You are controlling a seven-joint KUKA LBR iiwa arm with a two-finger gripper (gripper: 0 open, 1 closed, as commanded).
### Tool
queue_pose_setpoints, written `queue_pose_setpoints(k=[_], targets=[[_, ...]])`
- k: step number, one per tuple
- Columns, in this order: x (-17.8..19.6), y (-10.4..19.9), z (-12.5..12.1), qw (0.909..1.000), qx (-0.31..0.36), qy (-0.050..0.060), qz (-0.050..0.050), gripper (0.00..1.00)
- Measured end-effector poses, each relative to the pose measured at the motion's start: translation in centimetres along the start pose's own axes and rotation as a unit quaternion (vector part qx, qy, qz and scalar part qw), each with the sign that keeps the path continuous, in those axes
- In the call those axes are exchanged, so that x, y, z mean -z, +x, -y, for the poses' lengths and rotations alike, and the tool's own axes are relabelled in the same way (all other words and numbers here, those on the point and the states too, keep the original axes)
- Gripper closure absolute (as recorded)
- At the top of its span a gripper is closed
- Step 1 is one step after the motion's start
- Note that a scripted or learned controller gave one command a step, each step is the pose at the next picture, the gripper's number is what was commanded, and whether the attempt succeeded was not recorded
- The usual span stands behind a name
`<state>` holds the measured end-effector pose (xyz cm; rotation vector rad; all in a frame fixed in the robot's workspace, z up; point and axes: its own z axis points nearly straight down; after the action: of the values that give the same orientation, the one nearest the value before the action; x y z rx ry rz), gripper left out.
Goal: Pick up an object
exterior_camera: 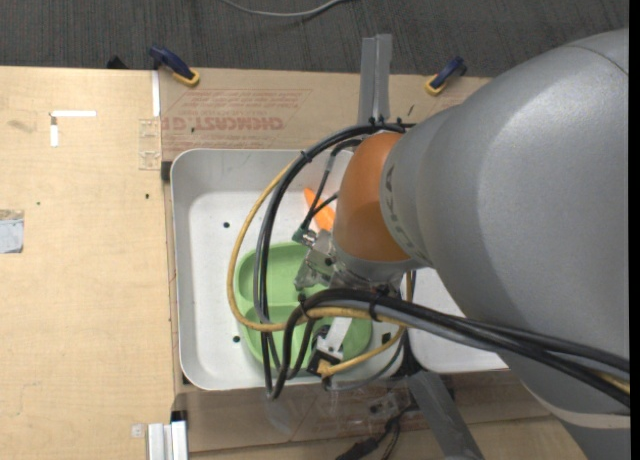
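The arm (520, 208) leans steeply down into the left bin (200, 248) — wrist over a green bowl (262, 288) — its grip I can't tell.

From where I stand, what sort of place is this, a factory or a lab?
Probably a robotics lab or test bench rather than a factory: a grey arm trailing loose cables reaches over a white bin, and clamps hold a cardboard sheet to a plywood bench.
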<state>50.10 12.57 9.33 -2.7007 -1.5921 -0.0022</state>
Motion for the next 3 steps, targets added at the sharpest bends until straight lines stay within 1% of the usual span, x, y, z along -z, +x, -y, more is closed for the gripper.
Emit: queue_pose_setpoints(k=[1,2,3], targets=[[-0.2,7.9,-5.9,0.9771,0.213,-0.001,0.004,0.00],[3.3,11.7,-0.1,0.9996,-0.029,-0.002,0.004,0.00],[20.4,6.6,3.8,0.9863,0.165,-0.002,0.005,0.00]])
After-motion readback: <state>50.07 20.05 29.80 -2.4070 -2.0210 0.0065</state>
